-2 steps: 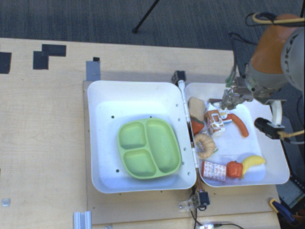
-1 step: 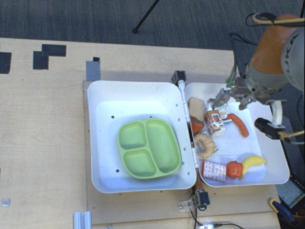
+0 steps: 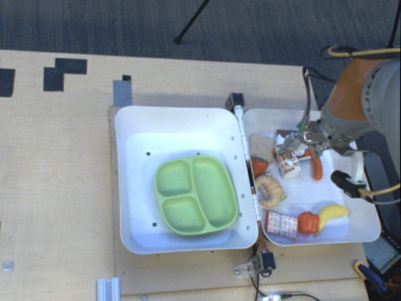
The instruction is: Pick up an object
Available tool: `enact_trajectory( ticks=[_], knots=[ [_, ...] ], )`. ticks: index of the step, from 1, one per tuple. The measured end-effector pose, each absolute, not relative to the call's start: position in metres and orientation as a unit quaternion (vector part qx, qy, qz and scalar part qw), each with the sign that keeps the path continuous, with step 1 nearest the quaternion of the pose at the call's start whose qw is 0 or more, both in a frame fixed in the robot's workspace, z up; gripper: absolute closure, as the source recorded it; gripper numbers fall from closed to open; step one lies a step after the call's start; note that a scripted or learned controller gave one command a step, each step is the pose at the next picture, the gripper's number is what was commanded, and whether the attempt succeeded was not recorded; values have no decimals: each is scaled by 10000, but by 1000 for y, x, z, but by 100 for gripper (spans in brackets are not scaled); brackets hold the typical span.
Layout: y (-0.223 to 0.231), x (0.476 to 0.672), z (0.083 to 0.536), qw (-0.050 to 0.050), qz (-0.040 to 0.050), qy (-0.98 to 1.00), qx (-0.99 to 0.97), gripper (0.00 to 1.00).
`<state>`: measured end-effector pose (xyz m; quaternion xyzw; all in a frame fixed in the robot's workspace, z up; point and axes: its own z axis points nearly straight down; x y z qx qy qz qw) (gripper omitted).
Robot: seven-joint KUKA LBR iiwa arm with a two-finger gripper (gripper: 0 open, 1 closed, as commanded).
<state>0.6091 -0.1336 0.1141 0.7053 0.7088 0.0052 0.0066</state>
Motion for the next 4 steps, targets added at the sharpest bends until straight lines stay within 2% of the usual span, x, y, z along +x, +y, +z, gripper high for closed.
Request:
enact_trajectory(
  ticks=[1, 2, 3, 4],
  knots=[
    [-132, 612, 127, 87, 75, 7112, 7029, 100],
    [-57, 626, 215, 13, 21, 7096, 7046, 100],
    [-58, 625, 214, 10, 9, 7094, 7048, 0],
    [-100, 607, 123, -1, -1, 7083, 7059, 0]
  ],
)
